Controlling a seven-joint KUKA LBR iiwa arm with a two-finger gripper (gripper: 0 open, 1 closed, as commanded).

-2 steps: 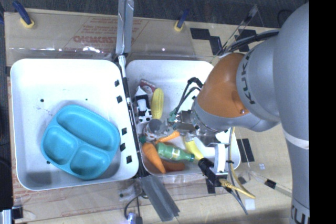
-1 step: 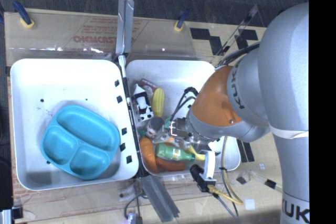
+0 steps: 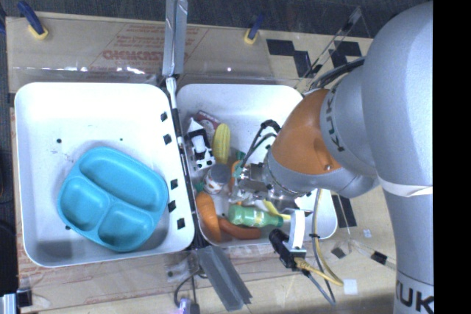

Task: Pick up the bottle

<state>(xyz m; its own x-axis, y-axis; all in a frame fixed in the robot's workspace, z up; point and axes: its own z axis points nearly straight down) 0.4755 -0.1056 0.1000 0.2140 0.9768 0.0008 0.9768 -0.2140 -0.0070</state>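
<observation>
Bottle (image 3: 246,215) first. Where do you have it?

— Right bin (image 3: 243,95), front half, close to the near wall. Green body lying on its side, yellowish end pointing toward the arm's side of the bench. It rests in the clutter rather than on bare bin floor.

— What is around it?

— An orange carrot-shaped piece (image 3: 208,218) curves along its left and under it, touching or nearly so. Further back there is a yellow corn-like piece (image 3: 221,140), standing roughly lengthwise, and just left of that a small black-and-white toy (image 3: 199,151) against the divider. A reddish-edged item (image 3: 204,116) lies at the back, too small to name.

— And the gripper?

— The gripper (image 3: 249,186) is low inside the right bin, right above the bottle and just behind it. The orange band (image 3: 313,140) and grey wrist hang over most of it, with black cables looping off its left side. Whether it is spread or closed I cannot tell from here; the wrist blocks it. I also cannot tell whether it touches the bottle.

— Left bin?

— Left bin (image 3: 44,106) carries a blue divided plate (image 3: 112,196), three compartments, lying flat toward the front, well apart from the arm.
</observation>
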